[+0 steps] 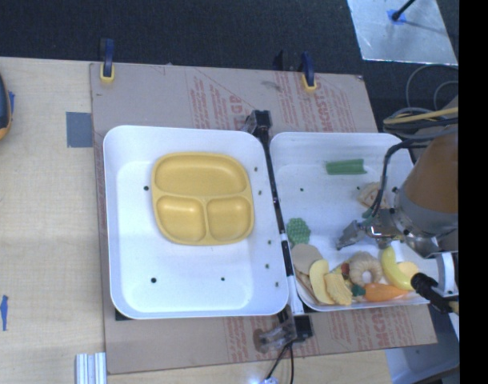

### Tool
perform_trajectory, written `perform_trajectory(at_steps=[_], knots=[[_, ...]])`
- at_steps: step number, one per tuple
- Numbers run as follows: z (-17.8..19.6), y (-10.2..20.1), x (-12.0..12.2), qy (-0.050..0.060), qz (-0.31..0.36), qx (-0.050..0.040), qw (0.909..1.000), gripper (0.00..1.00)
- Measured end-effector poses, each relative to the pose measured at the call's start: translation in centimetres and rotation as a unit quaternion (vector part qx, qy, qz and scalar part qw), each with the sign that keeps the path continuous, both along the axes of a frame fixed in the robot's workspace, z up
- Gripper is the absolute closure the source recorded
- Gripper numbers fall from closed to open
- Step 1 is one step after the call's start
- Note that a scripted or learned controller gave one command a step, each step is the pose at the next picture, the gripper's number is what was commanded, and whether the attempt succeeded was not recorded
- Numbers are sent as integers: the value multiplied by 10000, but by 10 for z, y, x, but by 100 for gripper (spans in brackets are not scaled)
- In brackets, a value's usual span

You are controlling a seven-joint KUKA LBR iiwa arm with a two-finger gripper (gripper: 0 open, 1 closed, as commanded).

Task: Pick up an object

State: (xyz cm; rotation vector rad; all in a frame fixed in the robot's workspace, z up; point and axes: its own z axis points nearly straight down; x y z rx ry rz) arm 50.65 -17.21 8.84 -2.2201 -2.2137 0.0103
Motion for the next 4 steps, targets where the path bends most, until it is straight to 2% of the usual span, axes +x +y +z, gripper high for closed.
perform_trajectory(at_steps=[1,2,3,4], knots=[[4,-26,133,-19,69,92,9999,0],[27,28,38,4,35,25,10000,0],[52,72,89,-61,62,8,10000,0],[1,24,152,-48,42,-12,10000,0]])
